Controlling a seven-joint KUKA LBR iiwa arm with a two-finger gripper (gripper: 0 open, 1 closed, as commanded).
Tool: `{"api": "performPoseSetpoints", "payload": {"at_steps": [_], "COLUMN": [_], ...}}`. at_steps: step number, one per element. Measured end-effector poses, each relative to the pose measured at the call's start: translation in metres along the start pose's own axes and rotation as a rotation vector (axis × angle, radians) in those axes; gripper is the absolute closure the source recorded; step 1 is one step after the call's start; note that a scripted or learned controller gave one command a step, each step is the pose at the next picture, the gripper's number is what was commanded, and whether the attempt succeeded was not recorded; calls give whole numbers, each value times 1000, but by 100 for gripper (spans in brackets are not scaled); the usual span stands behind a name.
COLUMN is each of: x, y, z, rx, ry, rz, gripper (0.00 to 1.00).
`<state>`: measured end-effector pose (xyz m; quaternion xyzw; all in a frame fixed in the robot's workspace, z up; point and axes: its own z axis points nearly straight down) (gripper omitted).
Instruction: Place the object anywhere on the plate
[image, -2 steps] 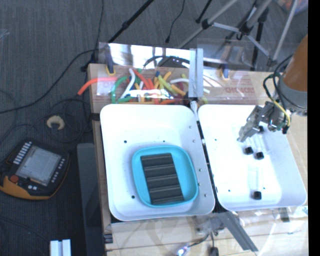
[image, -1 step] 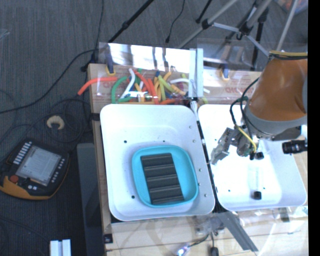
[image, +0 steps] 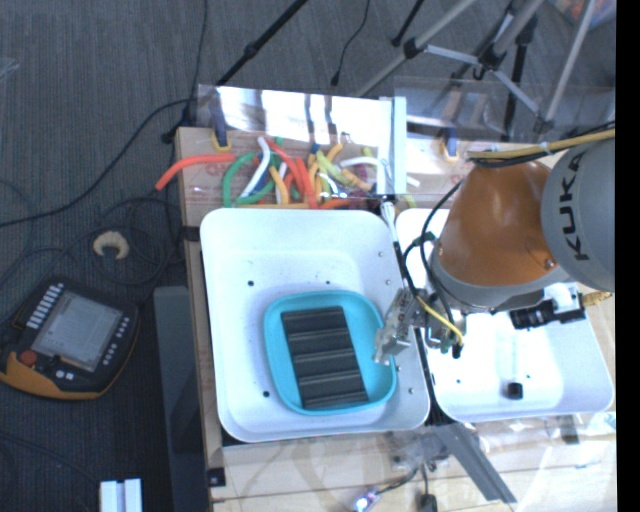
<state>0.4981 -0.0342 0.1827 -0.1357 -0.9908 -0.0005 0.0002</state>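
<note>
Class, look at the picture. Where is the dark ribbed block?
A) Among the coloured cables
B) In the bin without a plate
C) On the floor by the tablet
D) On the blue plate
D: the block lies flat on the plate, inside its rim, with the pincer at the plate's edge.

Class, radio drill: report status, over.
Gripper at right rim of blue plate. Dark ribbed block lies flat on plate. Small black piece in right bin, apart.

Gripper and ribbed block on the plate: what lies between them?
Only a bare strip of blue plate separates gripper from ribbed block, in the camera view.
</note>
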Motion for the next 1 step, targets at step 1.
{"api": "performPoseSetpoints", "payload": {"at_steps": [1], "x": [0], "y": [0], "z": [0], "rx": [0], "ry": [0], "rz": [0], "gripper": [0]}}
